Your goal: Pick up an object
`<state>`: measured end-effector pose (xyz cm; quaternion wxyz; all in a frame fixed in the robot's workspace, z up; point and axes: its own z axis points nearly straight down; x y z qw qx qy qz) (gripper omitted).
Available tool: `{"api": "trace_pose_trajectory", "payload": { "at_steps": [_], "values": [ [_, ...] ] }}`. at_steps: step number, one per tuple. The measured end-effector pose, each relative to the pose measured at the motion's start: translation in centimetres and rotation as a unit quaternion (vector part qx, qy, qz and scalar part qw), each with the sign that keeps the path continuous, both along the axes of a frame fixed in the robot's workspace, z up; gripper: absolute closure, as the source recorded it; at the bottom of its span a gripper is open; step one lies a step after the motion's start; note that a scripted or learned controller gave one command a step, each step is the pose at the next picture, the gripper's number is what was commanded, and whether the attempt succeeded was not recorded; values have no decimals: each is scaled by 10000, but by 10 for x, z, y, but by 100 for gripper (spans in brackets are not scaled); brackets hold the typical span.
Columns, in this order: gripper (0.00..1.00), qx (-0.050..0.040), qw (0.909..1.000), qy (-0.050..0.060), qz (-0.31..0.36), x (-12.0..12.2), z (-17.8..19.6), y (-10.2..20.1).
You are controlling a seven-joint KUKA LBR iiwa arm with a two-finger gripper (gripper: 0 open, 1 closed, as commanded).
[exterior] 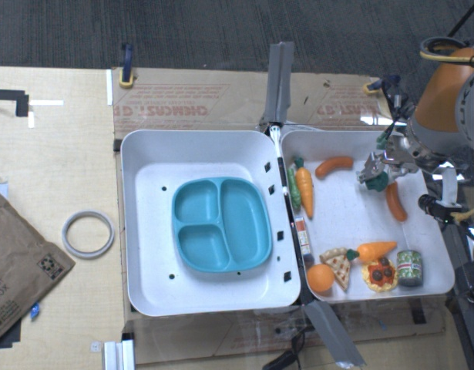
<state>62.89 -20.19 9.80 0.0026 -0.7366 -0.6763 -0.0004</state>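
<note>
My gripper (374, 174) hangs low over the upper right part of the right bin (341, 214). A small dark green object (378, 182) sits right at its tip; whether it is gripped cannot be made out. Just below lies a red-orange sausage (396, 201), and to the left an orange sausage (334, 166). A carrot (304, 192) and a green vegetable (294, 188) lie along the bin's left wall. At the front sit an orange (320, 278), a pizza slice (339, 265), a small carrot (376, 249), a round pizza toy (381, 275) and a can (409, 268).
The left bin (144, 206) holds a teal divided plate (221, 224). A tape roll (88, 233) and a cardboard box (17, 268) lie on the bench to the left. The arm's orange band (441, 99) and cables stand at the right bin's right edge.
</note>
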Motion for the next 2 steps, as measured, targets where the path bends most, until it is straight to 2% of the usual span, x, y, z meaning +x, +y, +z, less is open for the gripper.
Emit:
{"api": "trace_pose_trajectory", "payload": {
  "at_steps": [1,2],
  "values": [
    [100,-26,9991,3,-417,30,96,70],
    [100,-32,9985,9,-553,18,223,55]
  ]
}}
